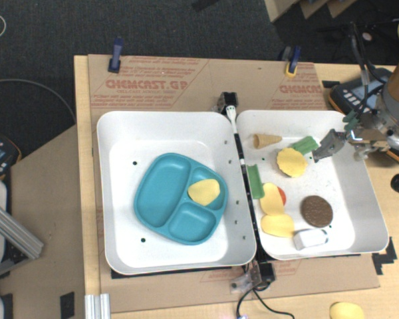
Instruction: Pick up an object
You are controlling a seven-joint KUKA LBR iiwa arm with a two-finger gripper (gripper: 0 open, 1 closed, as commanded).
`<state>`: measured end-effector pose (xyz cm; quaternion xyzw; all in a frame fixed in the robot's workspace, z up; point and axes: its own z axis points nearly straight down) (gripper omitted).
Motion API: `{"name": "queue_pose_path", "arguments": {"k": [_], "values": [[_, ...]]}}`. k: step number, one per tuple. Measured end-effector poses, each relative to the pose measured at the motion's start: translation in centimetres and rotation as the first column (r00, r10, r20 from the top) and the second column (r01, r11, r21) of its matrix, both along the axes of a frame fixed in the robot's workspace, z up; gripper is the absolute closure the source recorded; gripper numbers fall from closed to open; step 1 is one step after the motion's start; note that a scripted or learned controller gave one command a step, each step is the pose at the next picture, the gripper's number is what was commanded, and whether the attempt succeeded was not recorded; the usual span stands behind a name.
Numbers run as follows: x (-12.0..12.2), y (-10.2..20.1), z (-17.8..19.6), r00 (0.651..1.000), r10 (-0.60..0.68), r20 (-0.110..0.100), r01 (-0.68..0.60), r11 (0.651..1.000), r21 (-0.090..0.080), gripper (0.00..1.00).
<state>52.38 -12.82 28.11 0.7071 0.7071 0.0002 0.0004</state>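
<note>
Fingers (324, 149) poised at right of frame over the right bin (366, 198), spread or pressed together impossible to tell. Nearest candidates just lower left: green piece (306, 144), long axis slanting toward the tips, and yellow disc (292, 162) beside it. Nothing gripped.

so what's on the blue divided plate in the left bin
One pale yellow piece lies in the blue divided plate, in its compartment nearest the right bin. The other compartments show bare blue. Whatever is beneath the piece is covered.
</note>
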Motion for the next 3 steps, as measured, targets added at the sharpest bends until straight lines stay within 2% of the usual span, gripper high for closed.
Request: {"name": "queue_pose_path", "arguments": {"k": [1,2,3], "values": [[-3.7,1.8,26.4,1.0,0.002,0.021,-0.002,1.0,-0.004,0.0],[-3.6,1.8,26.6,1.0,0.001,0.006,-0.001,1.0,-0.002,1.0],[-4.6,0.1,13.6,1.0,-0.003,-0.014,0.003,1.0,0.002,1.0]]}}
